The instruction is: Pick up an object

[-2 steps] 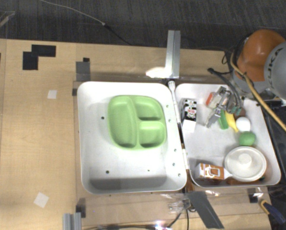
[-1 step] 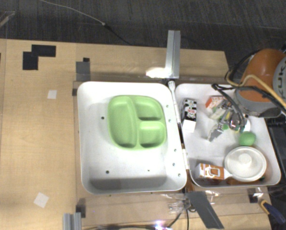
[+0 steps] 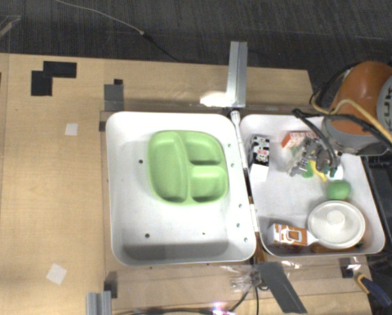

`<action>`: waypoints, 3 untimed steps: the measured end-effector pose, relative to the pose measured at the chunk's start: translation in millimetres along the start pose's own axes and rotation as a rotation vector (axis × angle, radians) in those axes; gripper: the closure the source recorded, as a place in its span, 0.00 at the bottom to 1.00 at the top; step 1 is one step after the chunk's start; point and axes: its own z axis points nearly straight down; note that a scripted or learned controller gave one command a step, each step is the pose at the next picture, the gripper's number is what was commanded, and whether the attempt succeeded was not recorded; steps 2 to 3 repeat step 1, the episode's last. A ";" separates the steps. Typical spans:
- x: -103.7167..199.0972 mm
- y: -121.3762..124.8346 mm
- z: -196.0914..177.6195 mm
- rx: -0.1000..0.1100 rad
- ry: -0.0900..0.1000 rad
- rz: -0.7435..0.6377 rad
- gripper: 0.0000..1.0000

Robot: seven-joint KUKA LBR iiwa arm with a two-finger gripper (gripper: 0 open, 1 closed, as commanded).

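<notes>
text: none legible | black-white packet print blurred | orange carton print blurred

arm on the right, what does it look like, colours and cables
The arm is grey with a rounded orange band above the wrist. Black and yellow cables loop along it down to the gripper, a small cluster of dark and metallic parts with wires, too cluttered to make out in detail.

two white bins being borne on a wooden bench

black patches are being shown at the bench's far left.
</notes>
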 end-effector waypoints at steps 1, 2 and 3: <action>28.4 22.7 -136.2 0.004 0.020 0.216 1.00; 28.4 22.7 -136.2 0.004 0.020 0.216 1.00; 28.4 22.7 -136.2 0.004 0.020 0.216 1.00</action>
